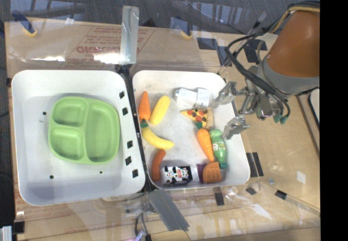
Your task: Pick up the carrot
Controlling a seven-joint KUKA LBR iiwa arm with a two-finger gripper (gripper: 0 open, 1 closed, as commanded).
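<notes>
At the 3 o'clock edge of the right bin (163,78) hangs the gripper (232,109), its two fingers spread apart, one tip up near the bin's 2 o'clock corner, the other lower by the rim; nothing lies between them, so no grasp to record; the grey arm (291,44) with its orange band comes in from 2 o'clock, cables looped about the wrist.

Two carrot-like items in this bin, so the target is ambiguous; one carrot (205,144) lies just past centre toward 4 o'clock, point toward 5 o'clock, touching or nearly touching a green bottle (218,148) on its 3 o'clock side, a pizza slice (198,117) just at its 12 o'clock; a second carrot (144,108) lies against the bin's 9 o'clock wall beside a corn cob (160,110); judgement: the first is the nearer to the open fingers and the likelier target.

Other contents: banana (156,140) at 8 o'clock; sausage-like red piece (157,162) at 7 o'clock; black-and-white carton (178,174) at 6 o'clock; brown waffle-like piece (212,172) at 5 o'clock; white object (191,95) at 12 o'clock.

Left bin (32,191) bears a green divided plate (85,130).

Judgement: approach stage, fingers held wide presumably to straddle the carrot; bottle crowding one flank may block a finger or get caught too.
</notes>
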